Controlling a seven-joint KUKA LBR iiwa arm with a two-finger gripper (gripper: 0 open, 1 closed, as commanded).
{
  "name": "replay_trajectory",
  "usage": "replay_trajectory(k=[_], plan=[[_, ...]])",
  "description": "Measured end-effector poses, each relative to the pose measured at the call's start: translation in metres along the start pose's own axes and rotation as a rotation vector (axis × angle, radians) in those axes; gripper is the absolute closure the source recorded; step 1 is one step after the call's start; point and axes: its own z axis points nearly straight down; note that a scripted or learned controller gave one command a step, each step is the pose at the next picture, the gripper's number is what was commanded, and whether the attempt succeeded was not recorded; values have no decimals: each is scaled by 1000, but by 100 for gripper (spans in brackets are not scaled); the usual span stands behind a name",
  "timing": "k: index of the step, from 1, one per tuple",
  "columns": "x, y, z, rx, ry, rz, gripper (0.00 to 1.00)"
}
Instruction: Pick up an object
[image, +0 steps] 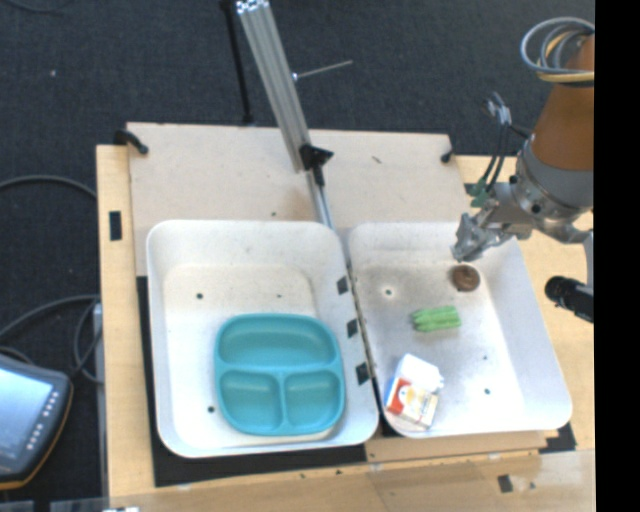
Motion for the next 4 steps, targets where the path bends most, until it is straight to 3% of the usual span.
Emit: replay_trajectory(k=[4], plan=[[-2,3,-42,-9,-3,-19,100]])
